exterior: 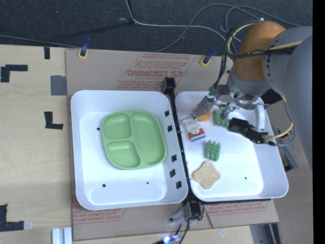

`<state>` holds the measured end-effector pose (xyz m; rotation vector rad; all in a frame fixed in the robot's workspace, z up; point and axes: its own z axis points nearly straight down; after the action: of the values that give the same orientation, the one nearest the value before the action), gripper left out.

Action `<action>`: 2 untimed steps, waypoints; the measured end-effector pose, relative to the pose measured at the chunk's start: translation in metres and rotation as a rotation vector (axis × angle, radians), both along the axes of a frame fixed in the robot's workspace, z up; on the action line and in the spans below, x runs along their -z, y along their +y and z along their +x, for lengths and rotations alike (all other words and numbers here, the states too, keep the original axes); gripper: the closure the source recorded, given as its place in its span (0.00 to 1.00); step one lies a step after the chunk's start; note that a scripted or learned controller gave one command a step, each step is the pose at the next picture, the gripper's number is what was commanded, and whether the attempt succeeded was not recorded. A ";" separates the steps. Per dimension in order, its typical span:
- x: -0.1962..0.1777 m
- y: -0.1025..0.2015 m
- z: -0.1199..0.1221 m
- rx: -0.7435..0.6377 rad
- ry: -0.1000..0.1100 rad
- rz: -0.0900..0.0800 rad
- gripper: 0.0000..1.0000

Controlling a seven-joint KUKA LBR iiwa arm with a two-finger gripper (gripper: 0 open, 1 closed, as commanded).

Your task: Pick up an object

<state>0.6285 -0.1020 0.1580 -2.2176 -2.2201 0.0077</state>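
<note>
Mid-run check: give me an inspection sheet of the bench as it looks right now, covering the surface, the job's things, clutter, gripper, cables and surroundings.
Surface: two white bins side by side, left bin and right bin, on a cardboard sheet.
Job's things: in the right bin, a green block, a tan cracker, a small box, an orange piece, another green piece.
Clutter: green divided plate in the left bin.
Gripper: gripper low over the right bin's far end; grasp not discernible.
Cables: cables across the dark backdrop and around the wrist.
Surroundings: two clamps on the cardboard's far edge.
</note>
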 end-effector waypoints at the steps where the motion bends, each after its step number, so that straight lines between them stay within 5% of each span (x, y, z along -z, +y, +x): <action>1: 0.045 -0.001 -0.005 0.000 0.000 0.000 0.00; 2: 0.032 0.000 -0.003 -0.002 -0.003 0.000 1.00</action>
<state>0.6253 -0.1020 0.1264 -2.2171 -2.2235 0.0039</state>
